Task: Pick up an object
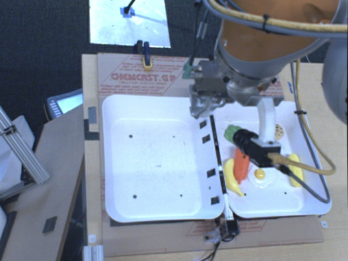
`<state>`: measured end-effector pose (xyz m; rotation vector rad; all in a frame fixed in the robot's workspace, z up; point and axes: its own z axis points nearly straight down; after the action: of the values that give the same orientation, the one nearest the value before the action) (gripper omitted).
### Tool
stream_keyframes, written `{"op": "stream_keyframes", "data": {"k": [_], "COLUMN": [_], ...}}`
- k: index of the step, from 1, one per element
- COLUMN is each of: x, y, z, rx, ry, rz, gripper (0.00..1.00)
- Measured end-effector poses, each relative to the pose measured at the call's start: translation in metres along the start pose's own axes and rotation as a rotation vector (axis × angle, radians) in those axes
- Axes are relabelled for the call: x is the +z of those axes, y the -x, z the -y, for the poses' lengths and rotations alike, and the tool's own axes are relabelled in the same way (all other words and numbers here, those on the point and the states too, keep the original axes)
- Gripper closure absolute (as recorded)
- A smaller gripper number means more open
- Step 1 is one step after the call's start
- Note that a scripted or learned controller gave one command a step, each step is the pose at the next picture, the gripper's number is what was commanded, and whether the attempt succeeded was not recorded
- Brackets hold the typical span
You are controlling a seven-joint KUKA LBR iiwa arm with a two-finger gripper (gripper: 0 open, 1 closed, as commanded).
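The gripper (202, 107) hangs over the seam between the left bin (157, 162) and the right bin (311, 199), at their far end. Its degree of opening cannot be determined. The pickable objects lie in the right bin, nearer the camera than the gripper. They are an orange carrot (241, 166), a yellow banana (234, 185) against the carrot's lower end, and a fried egg (261, 177) just beside both.

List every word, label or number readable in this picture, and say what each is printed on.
"CHEMCAST": large red letters on the brown sheet under the bins, just behind the left bin.
Smaller red line directly under that word: too blurred to read.
Faint red print on the same sheet along its front edge: too blurred to read.
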<state>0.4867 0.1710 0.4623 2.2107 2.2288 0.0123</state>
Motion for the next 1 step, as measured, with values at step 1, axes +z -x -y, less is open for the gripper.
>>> {"op": "stream_keyframes", "data": {"k": [1], "x": [-0.0597], "y": [-0.0335], "z": [-0.0005], "rx": [0.001], "ry": [0.001], "rz": [0.0], "gripper": [1.0]}}
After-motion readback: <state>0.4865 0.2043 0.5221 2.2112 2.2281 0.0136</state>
